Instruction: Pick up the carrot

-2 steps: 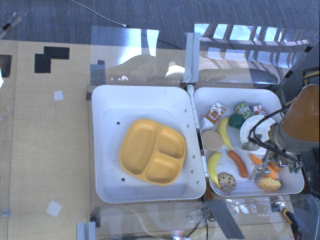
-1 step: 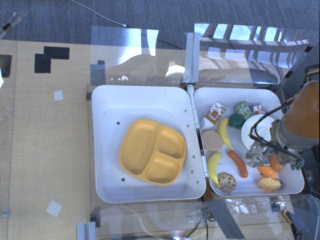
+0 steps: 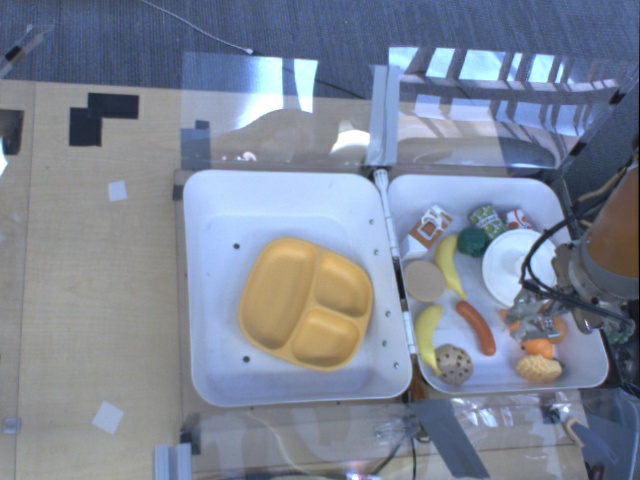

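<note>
Rightward, carrot (image 3: 540, 347) in right bin (image 3: 575, 200).

The orange carrot (image 3: 540, 347) lies in the right bin's near-right corner, partly hidden.

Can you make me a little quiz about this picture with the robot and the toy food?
1. True or false: the yellow tray with three sections sits in the left bin.
2. What lies between the white plate and the cookie? A) hot dog B) spoon C) cup
3. Fill in: the robot's hand hovers over the ____ bin, near an orange piece that may be the carrot.

Key: 1 true. 2 A, the hot dog. 3 right.
</note>
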`<state>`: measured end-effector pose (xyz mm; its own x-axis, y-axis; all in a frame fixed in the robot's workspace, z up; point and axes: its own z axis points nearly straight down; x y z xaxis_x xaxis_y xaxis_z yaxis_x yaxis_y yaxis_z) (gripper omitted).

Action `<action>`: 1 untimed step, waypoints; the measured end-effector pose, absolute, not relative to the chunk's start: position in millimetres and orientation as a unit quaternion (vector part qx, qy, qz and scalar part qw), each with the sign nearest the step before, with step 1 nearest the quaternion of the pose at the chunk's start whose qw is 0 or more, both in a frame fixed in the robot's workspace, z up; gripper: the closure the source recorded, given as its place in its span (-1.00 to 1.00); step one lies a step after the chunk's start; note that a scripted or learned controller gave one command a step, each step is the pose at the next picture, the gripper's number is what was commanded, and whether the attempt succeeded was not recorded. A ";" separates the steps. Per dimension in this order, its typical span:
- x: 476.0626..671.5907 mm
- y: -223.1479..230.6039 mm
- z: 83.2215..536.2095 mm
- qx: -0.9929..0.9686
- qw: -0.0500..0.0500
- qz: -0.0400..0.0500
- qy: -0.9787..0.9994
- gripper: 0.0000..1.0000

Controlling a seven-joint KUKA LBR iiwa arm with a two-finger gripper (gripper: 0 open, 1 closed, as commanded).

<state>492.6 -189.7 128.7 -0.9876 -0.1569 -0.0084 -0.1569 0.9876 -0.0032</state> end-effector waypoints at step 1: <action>494.5 -137.2 109.4 -0.142 0.004 0.000 0.990 1.00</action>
<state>494.5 -137.2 109.4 -0.9596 -0.2812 -0.0084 -0.2812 0.9596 -0.0018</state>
